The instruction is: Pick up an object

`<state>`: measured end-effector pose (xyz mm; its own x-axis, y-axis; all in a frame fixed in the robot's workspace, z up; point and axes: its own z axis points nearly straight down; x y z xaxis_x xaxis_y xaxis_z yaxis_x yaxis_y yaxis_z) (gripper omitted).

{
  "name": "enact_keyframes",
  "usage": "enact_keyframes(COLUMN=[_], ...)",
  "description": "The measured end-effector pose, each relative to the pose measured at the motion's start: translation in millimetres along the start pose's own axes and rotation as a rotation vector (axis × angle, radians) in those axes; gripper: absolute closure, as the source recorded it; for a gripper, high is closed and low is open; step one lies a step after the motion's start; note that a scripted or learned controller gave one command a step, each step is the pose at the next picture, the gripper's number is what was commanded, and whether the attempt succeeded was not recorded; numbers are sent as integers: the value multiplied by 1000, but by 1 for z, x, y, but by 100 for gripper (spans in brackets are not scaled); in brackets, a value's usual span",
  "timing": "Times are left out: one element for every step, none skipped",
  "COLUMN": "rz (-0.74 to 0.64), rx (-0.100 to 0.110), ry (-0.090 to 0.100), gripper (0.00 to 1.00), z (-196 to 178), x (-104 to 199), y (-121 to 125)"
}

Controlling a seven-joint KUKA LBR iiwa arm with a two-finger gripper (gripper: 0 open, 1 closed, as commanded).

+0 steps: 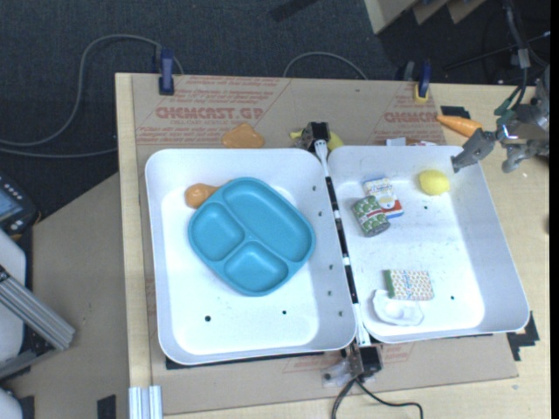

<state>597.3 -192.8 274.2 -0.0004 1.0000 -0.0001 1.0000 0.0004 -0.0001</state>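
The yellow lemon (433, 182), small, round and smooth, lies in the right bin (489, 260) near its far edge, just beside the gripper (491, 147), which hangs over that bin's far right corner; whether its fingers are spread or closed I cannot tell, and nothing shows between them. Its rounded skin could likely roll or squirt away if pinched off-centre.

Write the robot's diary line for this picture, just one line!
gripper: over right bin's far right corner, holding nothing | nearest: yellow ball | left bin: blue plate
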Motion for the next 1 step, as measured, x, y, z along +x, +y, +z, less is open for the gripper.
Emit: enact_keyframes(rz=[-7], rx=[10], ry=[6], gripper=[0], z=[132], x=[67], y=[28])
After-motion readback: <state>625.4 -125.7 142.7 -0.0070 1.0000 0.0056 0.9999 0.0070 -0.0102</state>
